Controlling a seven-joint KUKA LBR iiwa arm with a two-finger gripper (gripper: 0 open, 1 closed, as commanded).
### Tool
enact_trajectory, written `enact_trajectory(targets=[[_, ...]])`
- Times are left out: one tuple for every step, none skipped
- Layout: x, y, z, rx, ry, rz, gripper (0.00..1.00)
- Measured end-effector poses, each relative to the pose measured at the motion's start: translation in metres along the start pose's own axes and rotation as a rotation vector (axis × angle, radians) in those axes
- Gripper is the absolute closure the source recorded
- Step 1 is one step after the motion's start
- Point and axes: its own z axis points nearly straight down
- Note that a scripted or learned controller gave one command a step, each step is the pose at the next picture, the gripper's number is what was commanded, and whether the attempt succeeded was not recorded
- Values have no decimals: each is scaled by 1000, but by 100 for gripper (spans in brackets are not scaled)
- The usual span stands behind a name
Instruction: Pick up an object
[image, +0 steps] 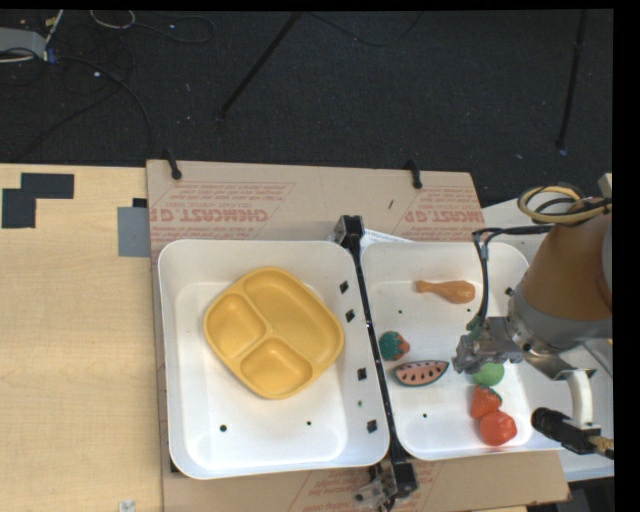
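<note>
My arm comes in from the right with its orange band above the wrist, and my end effector (482, 352) sits low over the right bin (440, 448), directly above a green object (490, 375) whose round lower edge peeks out beneath it; I cannot tell whether anything sits between the tips, nor how wide they stand, since the dark metal body blocks that part; nearest the front rim of this bin lie two red pieces, a larger red strawberry-like toy (498, 428) and a smaller red piece (485, 402) touching it just behind; to the left of my end effector, a watermelon slice toy (420, 373) lies flat on the bin floor, and just behind it, close to the divider, rests a small strawberry toy (392, 346) with a green cap; farther back in the same bin lies a tan drumstick toy (448, 290), well apart from the rest; in the left bin (190, 420) a yellow divided plate (273, 331) lies at a tilt across the middle; both bins rest on a cardboard sheet (300, 205) on the pale wooden tabletop (70, 360); beyond it, cables cross a dark floor (330, 80).
</note>
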Motion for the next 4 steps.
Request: enact_trajectory(targets=[[7,8,-49,-2,0,-4,100],[6,8,-89,-1,-1,-4,100],[63,28,-77,3,1,-7,100],[122,36,-71,4,2,-8,100]])
